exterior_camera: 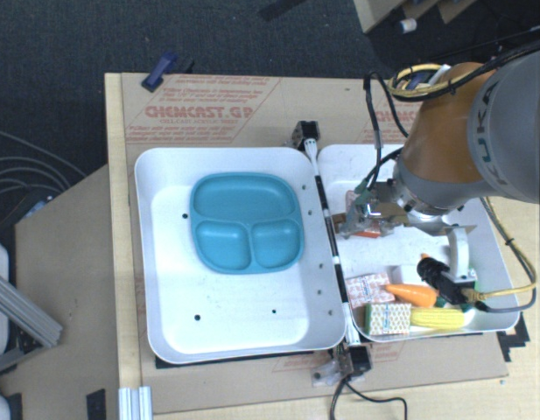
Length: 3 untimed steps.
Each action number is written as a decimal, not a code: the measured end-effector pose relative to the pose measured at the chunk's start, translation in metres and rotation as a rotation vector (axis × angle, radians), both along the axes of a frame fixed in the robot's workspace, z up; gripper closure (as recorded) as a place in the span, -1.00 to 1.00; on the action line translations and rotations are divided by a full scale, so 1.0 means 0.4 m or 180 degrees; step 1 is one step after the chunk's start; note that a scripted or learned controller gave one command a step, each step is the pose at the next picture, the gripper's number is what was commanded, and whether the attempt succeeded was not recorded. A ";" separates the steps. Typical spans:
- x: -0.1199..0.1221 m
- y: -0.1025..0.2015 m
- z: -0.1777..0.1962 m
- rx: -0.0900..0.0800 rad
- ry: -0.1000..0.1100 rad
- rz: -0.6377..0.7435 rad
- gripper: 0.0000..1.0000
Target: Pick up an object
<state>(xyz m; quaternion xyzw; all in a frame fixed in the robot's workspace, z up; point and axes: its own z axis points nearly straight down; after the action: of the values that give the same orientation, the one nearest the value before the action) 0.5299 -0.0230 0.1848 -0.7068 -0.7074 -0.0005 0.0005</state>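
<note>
Arm [462,138] reaching from right, wrist bent down, claw [364,219] low, pointing left.

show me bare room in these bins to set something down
Left bin: bare floor between the blue plate and its near wall. Right bin's near corner is crowded with carrot, corn and boxes, end effector just behind.

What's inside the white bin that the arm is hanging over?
Near its front edge lie a carrot, a corn cob, a pinkish packet and a small printed box. The arm covers much of the bin beyond them, so whatever lies beneath it cannot be seen.
</note>
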 end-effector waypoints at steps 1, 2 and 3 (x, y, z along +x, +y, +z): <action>-0.128 0.072 0.097 0.0000 0.0014 -0.0001 1.00; -0.128 0.000 0.095 -0.0002 0.0013 -0.0004 1.00; -0.127 -0.134 0.189 -0.0008 -0.0002 -0.0004 1.00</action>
<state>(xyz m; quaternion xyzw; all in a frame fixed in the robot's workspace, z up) 0.4793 -0.0764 0.2603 -0.7073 -0.7070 0.0002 -0.0005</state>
